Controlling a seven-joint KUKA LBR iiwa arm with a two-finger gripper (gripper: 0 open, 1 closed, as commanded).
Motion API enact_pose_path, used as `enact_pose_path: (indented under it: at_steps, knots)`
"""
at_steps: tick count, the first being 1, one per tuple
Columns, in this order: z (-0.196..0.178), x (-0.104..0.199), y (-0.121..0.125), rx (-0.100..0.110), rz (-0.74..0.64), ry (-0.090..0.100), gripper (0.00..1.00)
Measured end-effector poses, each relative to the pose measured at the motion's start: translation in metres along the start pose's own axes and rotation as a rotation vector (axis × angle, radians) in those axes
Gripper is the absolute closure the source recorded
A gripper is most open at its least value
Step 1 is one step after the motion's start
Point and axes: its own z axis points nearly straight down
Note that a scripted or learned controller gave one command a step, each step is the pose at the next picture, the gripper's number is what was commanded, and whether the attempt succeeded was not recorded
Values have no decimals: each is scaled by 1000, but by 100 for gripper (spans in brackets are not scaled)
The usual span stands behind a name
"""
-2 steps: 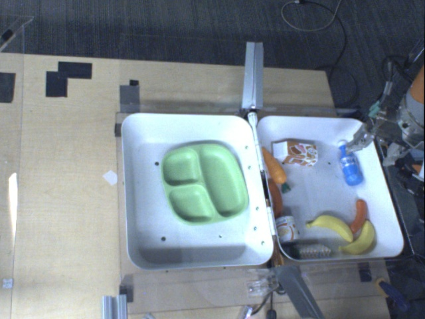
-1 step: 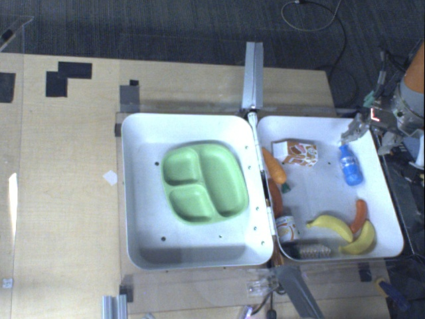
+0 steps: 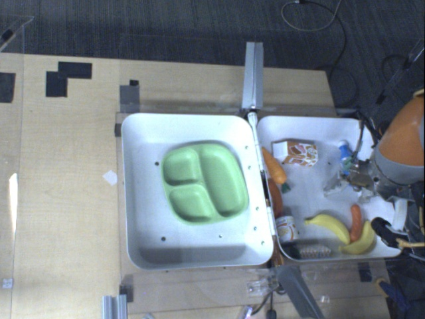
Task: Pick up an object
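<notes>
The gripper is hanging low over the right bin, near the banana, getting ready to grab something. It is too blurry to say more.

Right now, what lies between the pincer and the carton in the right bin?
In the camera view, only bare white bin floor lies between the pincer and the carton; the banana sits nearer the camera, off that line.

Glossy green plastic tray; smooth white bins; pale wood bench.
</notes>
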Motion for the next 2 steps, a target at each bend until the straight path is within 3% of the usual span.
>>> enact_pose_path:
  at_steps: [1,2]
  knots:
    - [-8,0,2,-2,-2,0,100]
    - [-111,16,38,0,209,-2,100]
